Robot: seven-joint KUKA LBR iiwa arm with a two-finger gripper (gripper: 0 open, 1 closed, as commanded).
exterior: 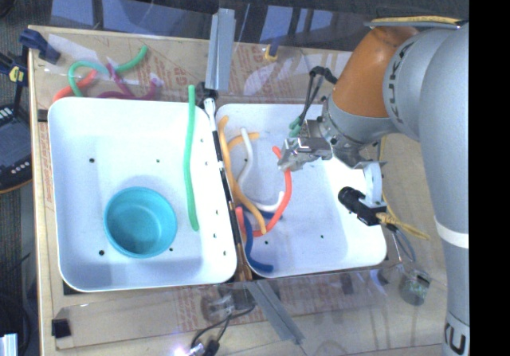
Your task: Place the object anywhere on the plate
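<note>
Grey arm point(422, 107) reaches over right bin point(351, 247); gripper point(293, 154) above red tube point(283, 195), finger state unreadable. Right bin: orange, white, red, blue tubes near its left wall. Left bin point(88, 131): blue plate point(142, 222) at front, green tube point(191, 159) along right wall.

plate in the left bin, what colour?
Turquoise blue. The plate lies in the left bin, near its front-left corner, plain in the camera view.

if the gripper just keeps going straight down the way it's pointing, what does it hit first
Most likely the red-orange flexible strip lying directly under the gripper in the right bin. The white strip sits just beside it. Depth is hard to judge from this slanted view.
</note>
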